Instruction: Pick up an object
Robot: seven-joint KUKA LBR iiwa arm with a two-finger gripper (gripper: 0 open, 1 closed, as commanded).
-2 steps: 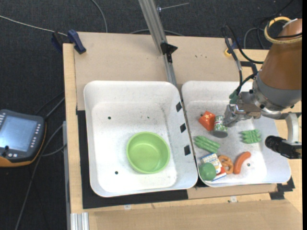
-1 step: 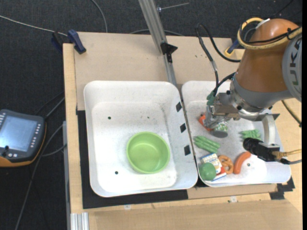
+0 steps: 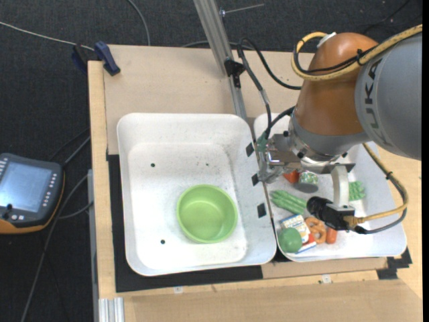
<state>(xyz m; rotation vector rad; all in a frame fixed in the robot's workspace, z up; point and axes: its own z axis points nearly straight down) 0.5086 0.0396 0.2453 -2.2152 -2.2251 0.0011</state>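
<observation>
The arm (image 3: pixel 348 92) covers much of the right bin (image 3: pixel 392 237) and is cut off by the right edge. The tool's fingertips are hidden among small toys (image 3: pixel 305 230), too jumbled to identify.

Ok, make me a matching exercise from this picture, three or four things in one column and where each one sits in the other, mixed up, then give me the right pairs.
Things
1. green bowl
2. blue clamp
3. handheld screen unit
4. green ball

Places
A. on the dark floor off the bench's left side
B. at the bench's far left corner
C. in the left bin
D. near the front edge of the right bin, among small items

Pairs: 1-C, 2-B, 3-A, 4-D
</observation>
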